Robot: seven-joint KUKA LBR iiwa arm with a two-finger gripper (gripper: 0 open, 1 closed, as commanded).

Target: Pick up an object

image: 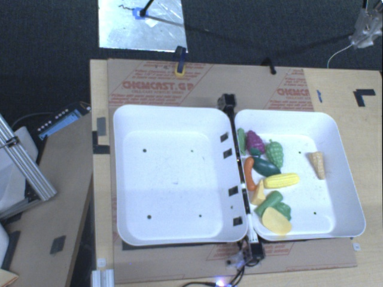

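The right bin (344,178) holds several toy foods bunched along its left side. Purple grapes (255,141) lie at the top beside a slim green piece (242,140) and a knobbly green fruit (274,153). Below them are a dark green cucumber (265,166), a yellow corn cob (281,180) and an orange carrot (249,173). A green pepper (273,203) and a yellow lemon-like piece (276,221) sit near the front wall. A tan cone (317,164) lies alone further right.
The left bin (173,172) adjoins the right one along a black-clipped divider (234,166). Both rest on a cardboard sheet (155,82). A foil square (140,17) lies behind, and a grey fixture with a cable (366,27) hangs at the top right.
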